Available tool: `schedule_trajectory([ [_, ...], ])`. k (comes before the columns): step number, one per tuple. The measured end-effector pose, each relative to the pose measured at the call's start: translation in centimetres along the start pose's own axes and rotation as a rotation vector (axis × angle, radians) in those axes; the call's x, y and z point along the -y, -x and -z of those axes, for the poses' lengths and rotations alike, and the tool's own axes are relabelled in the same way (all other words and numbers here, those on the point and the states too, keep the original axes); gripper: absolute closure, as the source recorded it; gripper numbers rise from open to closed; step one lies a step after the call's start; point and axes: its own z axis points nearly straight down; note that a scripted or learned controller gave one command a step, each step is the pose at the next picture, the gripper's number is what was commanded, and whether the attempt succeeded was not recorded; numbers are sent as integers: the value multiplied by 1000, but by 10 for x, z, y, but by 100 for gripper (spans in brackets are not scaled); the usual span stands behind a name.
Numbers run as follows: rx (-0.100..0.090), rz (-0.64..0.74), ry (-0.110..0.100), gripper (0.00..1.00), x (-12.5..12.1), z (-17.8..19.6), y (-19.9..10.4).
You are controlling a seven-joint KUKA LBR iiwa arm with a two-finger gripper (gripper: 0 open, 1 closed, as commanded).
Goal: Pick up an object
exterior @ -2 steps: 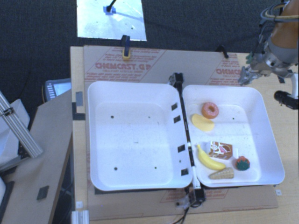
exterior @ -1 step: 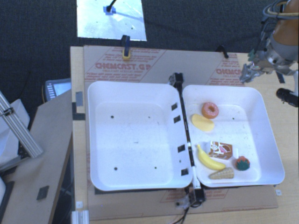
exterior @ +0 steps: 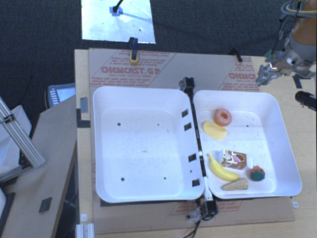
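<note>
The claw (exterior: 263, 76) hangs at the far right of the view, over the desk (exterior: 213, 66) just beyond the far rim of the right bin (exterior: 285, 133); whether it is wide or narrow cannot be told, as it is small and blurred, and nothing shows in its grip. All the objects lie below and to the left of the claw, inside the right bin and well apart from it. Nearest to the claw is a donut (exterior: 223, 116), pink-orange, lying flat. Just below the donut, touching or almost touching it, is a pale yellow piece (exterior: 215, 130) with its long axis running roughly left to right. Further from the claw sits a small carton (exterior: 234, 159) with red and white print, lying flat. To the carton's left, just beside it, a banana (exterior: 221, 168) curves with its long axis running from upper left to lower right, one end pointing toward the bin's divider and the other toward the near rim. Below the carton lies a tan cone (exterior: 236, 184), long axis nearly level, tip pointing right. To the right of the cone is a small red and green fruit (exterior: 256, 173). The left bin (exterior: 143, 148) lies farther left of the claw. A yellow clamp (exterior: 133, 53) sits on the desk's far edge, well left of the claw.
</note>
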Motion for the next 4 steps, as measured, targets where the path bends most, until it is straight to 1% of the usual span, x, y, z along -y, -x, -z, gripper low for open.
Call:
schedule_trajectory([
  [4, 5, 9, 15, 100, -5, 45, 2],
])
